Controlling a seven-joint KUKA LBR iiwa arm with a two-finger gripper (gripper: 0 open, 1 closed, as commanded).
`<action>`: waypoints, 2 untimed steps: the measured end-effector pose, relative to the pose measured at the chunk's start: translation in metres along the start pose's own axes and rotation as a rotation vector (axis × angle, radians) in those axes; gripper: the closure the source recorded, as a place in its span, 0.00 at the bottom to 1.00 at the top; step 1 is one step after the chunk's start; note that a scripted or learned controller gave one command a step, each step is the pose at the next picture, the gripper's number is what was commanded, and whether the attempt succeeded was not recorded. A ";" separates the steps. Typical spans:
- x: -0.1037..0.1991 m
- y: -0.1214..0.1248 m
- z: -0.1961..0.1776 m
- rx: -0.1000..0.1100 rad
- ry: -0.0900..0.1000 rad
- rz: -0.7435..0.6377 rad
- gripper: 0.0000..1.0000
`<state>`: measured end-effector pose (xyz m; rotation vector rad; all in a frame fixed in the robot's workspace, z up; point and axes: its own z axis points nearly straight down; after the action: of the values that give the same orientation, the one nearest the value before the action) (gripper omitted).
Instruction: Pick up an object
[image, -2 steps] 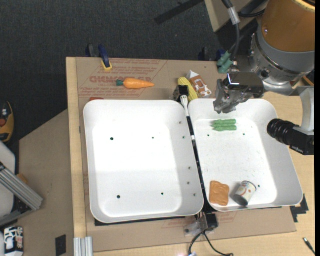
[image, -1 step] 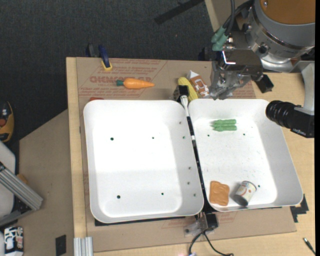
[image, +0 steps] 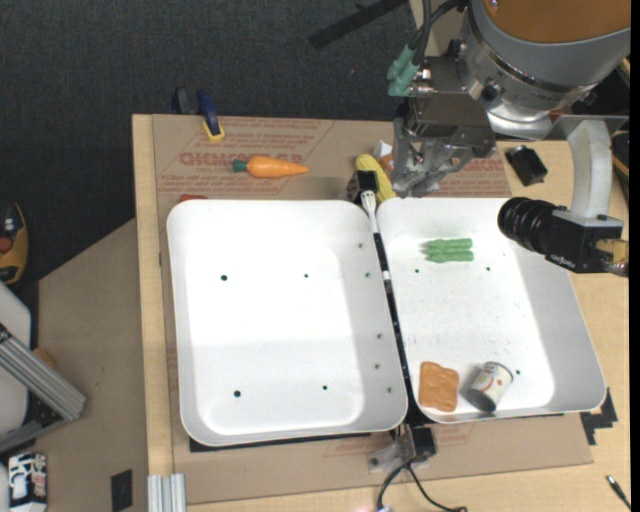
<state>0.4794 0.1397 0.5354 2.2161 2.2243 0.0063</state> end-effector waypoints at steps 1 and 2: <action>0.035 0.000 0.001 0.001 0.000 -0.001 1.00; 0.069 0.000 0.001 0.001 0.000 0.000 1.00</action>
<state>0.4791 0.2083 0.5348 2.2163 2.2256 0.0053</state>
